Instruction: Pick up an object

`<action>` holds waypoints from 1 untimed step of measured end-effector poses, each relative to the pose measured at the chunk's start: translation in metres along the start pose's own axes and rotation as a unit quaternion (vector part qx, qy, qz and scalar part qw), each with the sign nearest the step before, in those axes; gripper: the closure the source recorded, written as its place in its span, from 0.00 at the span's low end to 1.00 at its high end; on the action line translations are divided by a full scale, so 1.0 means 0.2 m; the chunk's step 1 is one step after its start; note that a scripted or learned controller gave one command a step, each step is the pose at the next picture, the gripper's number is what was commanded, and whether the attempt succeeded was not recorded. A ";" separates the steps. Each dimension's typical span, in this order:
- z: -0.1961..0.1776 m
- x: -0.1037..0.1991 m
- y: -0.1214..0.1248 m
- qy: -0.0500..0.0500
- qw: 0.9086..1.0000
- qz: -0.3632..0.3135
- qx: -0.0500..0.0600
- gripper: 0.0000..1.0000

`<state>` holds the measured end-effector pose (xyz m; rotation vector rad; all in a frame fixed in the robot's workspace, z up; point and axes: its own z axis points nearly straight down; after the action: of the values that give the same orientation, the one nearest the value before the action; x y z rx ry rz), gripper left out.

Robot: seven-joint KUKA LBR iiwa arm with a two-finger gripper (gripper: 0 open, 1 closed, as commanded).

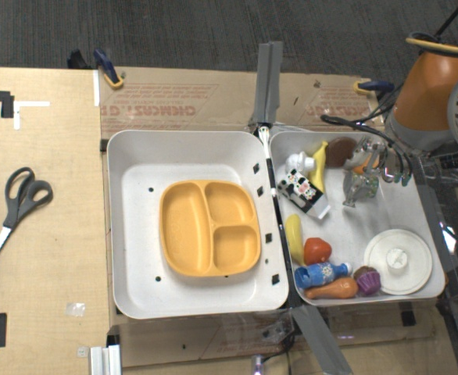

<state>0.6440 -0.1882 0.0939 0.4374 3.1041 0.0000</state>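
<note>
My gripper (357, 191) hangs over the right bin (424, 201), above a bare patch of its floor near the back. It is open, with nothing between its fingers. To its left lie a banana (320, 162), a black-and-white cow-patterned box (302, 191) and a brown object (339, 151). Near the front are a yellow piece (293, 237), a red tomato (316, 250), a blue bottle (320, 273), an orange carrot (332, 290) and a purple item (367, 280). A white round lid (398, 261) lies at the front right.
The left bin (127, 209) holds a yellow-orange divided plate (210, 227). A grey divider bar (266, 84) runs between the bins at the back. Scissors (16, 205) lie on the wooden bench at the far left. The arm's orange band (428, 92) looms at the upper right.
</note>
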 end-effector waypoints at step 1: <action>0.01 0.14 0.35 0.002 0.994 0.113 0.001 0.00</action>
<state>0.6361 -0.1131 0.0927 0.7858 3.0391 0.0000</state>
